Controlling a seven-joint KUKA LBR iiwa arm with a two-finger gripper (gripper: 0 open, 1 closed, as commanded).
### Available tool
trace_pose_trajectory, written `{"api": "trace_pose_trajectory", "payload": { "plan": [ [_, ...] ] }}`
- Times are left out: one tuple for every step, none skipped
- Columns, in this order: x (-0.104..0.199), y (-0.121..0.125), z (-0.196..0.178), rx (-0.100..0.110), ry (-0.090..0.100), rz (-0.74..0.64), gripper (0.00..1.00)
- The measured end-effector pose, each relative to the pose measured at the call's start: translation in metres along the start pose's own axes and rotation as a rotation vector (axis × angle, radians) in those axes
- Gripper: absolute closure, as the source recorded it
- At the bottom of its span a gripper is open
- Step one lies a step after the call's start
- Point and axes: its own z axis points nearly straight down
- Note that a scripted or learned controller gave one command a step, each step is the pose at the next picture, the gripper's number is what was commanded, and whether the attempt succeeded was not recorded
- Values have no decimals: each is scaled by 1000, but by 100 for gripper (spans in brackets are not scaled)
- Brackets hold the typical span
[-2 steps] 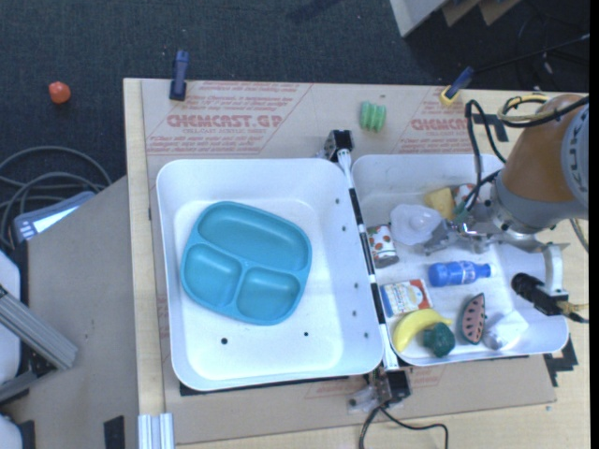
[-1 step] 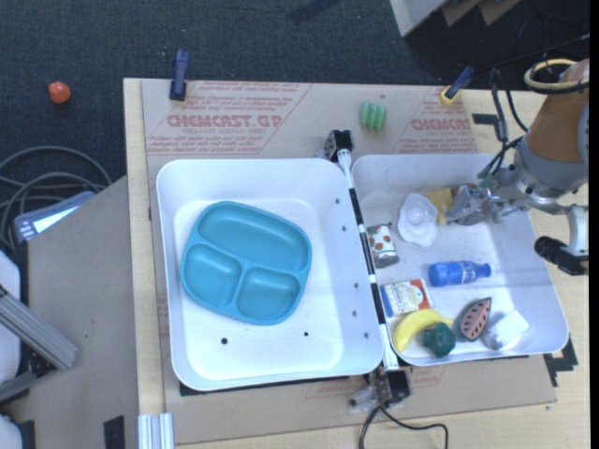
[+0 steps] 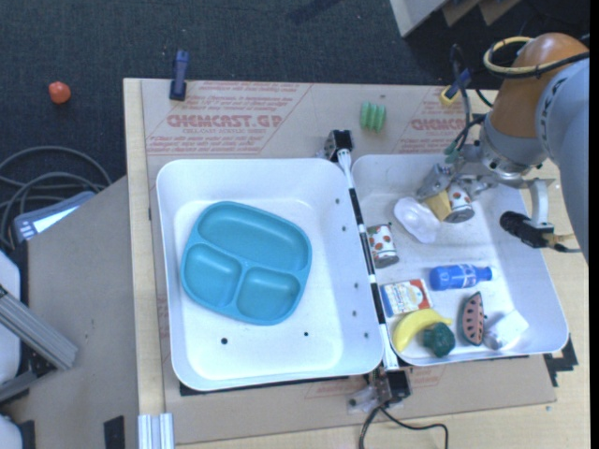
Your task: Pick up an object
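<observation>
Gripper (image 3: 447, 187) at upper right hangs over the right white bin (image 3: 552, 297); its grasp can't be told, though a small red-and-white tin can (image 3: 458, 204) sits right under it. Dark carpet (image 3: 94, 26) surrounds the brown cardboard-topped bench (image 3: 253, 115). Left white bin (image 3: 178, 279) holds a blue divided plastic tray (image 3: 245, 262).

Floor: dark carpet (image 3: 84, 26) lying under the bench.
Bench: cardboard sheet (image 3: 243, 120) covering its top.
Left edge: cables (image 3: 47, 171) coiling.
</observation>
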Motion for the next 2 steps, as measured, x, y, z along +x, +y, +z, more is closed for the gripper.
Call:
{"api": "trace_pose_trajectory", "payload": {
  "plan": [
    [-1, 1, -12, -6, -4, 0, 100],
    [55, 0, -74, -2, -1, 0, 100]
  ]
}}
